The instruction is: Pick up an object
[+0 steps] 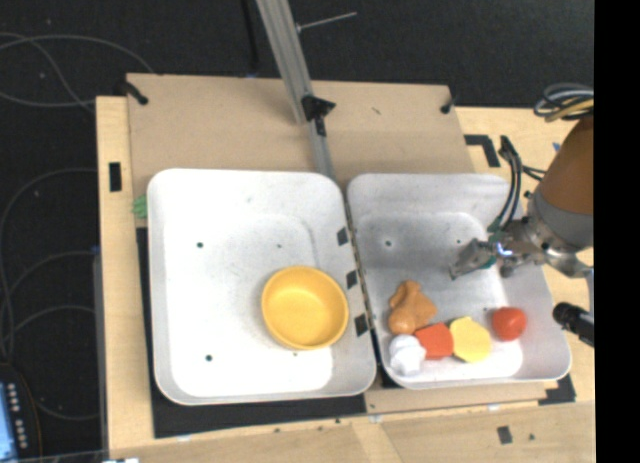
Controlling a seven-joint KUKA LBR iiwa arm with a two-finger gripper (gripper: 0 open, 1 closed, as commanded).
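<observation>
White ball (406, 354) at bin's near edge, tan toy (410, 304) beside it, gripper (478, 257) above-right, grip state unclear

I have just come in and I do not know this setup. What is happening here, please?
A grey robot arm reaches from the right over the right bin. Its gripper hangs above bare floor and holds nothing visible. Near that bin's front lie a tan toy, a white piece, an orange block, a yellow piece and a red ball. The left bin holds a yellow bowl.

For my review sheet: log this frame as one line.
gripper over right bin, holding nothing | toys clustered at near edge | yellow bowl in left bin
</observation>
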